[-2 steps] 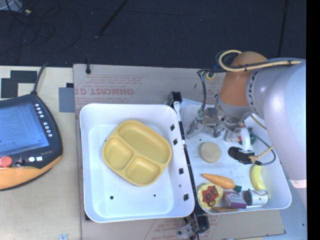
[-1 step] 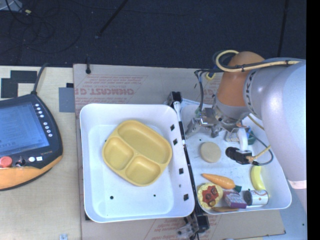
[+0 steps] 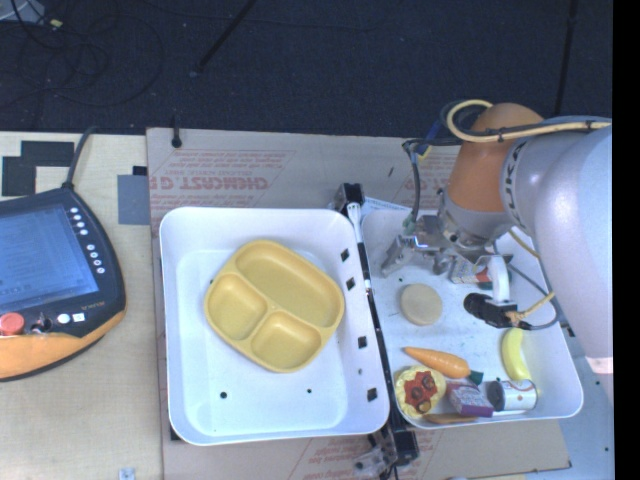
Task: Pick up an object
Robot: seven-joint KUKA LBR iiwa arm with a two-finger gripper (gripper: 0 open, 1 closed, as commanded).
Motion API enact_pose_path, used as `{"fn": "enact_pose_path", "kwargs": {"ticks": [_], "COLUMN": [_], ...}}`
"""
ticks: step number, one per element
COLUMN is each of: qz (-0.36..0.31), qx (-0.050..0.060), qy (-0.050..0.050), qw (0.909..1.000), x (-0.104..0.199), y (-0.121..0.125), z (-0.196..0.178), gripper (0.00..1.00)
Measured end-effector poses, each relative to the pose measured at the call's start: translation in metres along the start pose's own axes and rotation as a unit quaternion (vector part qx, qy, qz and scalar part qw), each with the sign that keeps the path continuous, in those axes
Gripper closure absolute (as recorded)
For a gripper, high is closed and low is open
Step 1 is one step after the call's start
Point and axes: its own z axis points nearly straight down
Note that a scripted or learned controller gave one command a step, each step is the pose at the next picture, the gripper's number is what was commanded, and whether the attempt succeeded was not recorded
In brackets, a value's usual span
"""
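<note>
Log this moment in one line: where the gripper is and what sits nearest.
gripper: at far end of right bin | grasp: none visible | nearest: beige disc | left bin: yellow divided plate

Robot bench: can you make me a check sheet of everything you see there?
Surface: left bin and right bin, side by side on cardboard.
Job's things: in the right bin, a carrot, banana, round tan disc, small dish of toy food and little can lying down.
Clutter: yellow divided plate in the left bin.
Grippers: hand over the back of the right bin, just behind the disc; I see nothing held.
Cables: thin cables on the dark floor behind.
Surroundings: touchscreen controller left of the bins.
</note>
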Motion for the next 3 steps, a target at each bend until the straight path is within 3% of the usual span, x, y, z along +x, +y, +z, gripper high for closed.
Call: {"fn": "enact_pose_path", "kwargs": {"ticks": [1,2,3], "qz": [0.0,0.002,0.005], "qx": [0.0,0.0,0.001], "qy": [0.001,0.001,0.003], "qw": [1.0,1.0,1.0], "x": [-0.012,0.015,0.015], "y": [-0.047,-0.09,-0.089], "z": [0.0,-0.001,-0.01], "gripper": [0.0,0.0,1.0]}}
